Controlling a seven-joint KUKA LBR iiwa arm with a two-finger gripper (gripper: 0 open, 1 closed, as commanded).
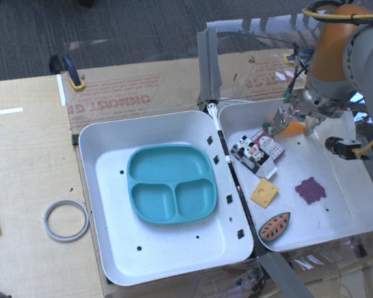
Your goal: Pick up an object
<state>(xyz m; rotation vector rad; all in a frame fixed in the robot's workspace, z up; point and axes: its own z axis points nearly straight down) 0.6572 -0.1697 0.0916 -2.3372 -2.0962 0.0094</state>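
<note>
We look down on a desk [24, 168] bearing two white bins. The left bin [119, 257] holds a teal divided plate [173, 183]. The right bin [347, 215] holds the candidates: a printed packet [255, 150] near its left wall, a purple scrap [310, 190], a yellow cheese wedge [264, 192] and a brown leaf-shaped piece [274, 227] nearest us. We judge the packet light, crinkly and slippery, best pinched across its narrow width. The grey arm's end effector [289, 118] hangs at the bin's far side, just beside the packet; we cannot tell whether it is parted or closed.
</note>
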